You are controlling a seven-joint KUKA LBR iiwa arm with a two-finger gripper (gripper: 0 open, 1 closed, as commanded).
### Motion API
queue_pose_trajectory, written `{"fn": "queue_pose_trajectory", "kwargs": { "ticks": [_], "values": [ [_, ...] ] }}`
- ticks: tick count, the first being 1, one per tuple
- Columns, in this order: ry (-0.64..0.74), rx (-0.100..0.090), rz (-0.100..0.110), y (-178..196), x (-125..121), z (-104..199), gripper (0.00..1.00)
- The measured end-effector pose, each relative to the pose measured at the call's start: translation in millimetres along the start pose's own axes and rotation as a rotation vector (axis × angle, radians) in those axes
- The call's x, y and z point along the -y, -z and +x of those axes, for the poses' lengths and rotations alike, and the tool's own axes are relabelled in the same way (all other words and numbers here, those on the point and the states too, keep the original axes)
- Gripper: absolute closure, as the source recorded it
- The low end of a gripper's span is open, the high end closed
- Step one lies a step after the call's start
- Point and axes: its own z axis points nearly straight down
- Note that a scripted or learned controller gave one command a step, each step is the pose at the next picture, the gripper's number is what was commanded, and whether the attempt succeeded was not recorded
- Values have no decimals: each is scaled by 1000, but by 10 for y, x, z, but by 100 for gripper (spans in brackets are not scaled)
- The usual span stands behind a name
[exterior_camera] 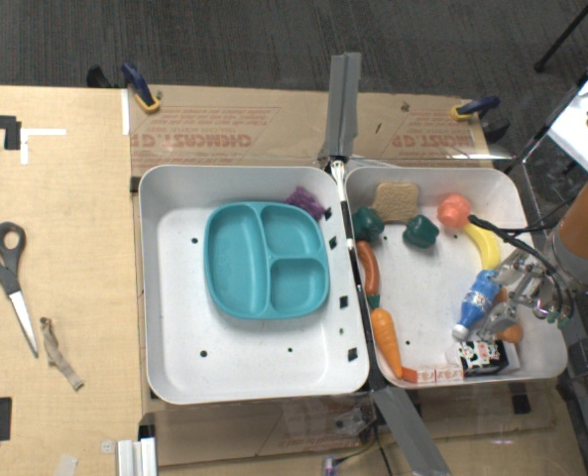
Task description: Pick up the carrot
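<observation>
Two white bins sitting side by side. Scissors (6, 276) lying on the bench far left. Left bin (165, 296) holding a teal divided plate (268, 261), purple item (306, 202) peeking past its upper right rim. Right bin (422, 286): carrot (386, 340) lying along the left wall near the front, tip pointing forward, just below a hot dog (370, 269). Banana (485, 244) lying further right. Gripper (517, 300) hovering at the right wall over a blue bottle (477, 303), well apart from the carrot; jaw state, cannot tell.
</observation>
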Motion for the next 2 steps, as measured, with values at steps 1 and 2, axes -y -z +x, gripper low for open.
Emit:
{"fn": "queue_pose_trajectory", "kwargs": {
  "ticks": [1,2],
  "values": [
    [5,-1,-1,97,-25,-7,100],
    [387,-31,-2,311,-548,-46,100]
  ]
}}
